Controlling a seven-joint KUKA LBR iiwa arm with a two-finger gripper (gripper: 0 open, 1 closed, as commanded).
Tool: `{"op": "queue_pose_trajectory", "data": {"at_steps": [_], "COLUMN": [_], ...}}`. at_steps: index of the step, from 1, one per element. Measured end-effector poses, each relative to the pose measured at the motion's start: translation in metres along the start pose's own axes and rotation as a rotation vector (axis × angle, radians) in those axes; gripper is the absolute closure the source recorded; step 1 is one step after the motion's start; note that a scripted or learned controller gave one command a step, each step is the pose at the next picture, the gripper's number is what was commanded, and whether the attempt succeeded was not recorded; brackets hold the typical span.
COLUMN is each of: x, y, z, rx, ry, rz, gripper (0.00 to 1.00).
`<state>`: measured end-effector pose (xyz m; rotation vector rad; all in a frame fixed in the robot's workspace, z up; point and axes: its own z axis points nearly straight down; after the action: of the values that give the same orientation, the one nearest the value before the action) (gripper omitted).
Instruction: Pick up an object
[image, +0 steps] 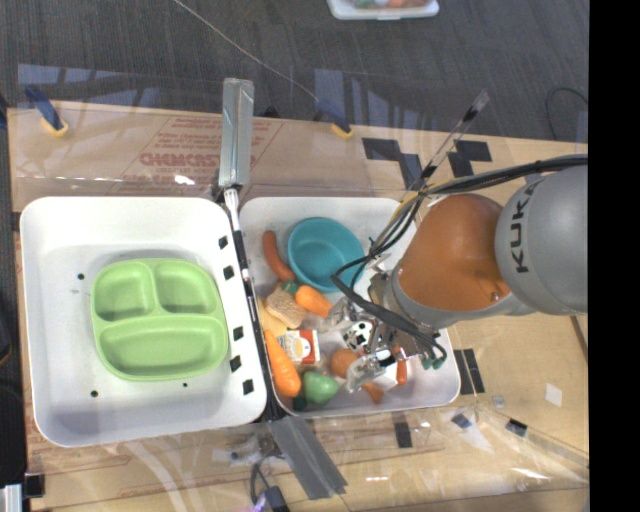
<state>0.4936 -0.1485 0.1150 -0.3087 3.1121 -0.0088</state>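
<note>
The grey arm's two-finger gripper (372, 358) is down in the right-hand white bin (440, 385), at about five o'clock within it, among small orange toy pieces. Whether it is clenched or released I cannot tell. The likely target, a small round orange toy food (343, 362), lies just beside it. The turquoise plastic bowl (320, 252) sits at twelve o'clock; the green sectioned plastic plate (158, 319) lies in the left bin (50, 300), probably awaiting deliveries.
</note>
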Motion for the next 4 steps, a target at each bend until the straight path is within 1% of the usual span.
{"op": "queue_pose_trajectory", "data": {"at_steps": [1,2,3,4], "x": [-0.036,-0.118,-0.144,-0.15], "y": [-0.008,-0.023,-0.012,-0.005], "z": [0.024,0.023,0.027,0.016], "rx": [-0.005,-0.002,0.027,0.013], "ry": [0.015,0.014,0.029,0.022], "rz": [0.359,0.582,0.989,0.98], "gripper": [0.0,0.0,0.0,1.0]}}
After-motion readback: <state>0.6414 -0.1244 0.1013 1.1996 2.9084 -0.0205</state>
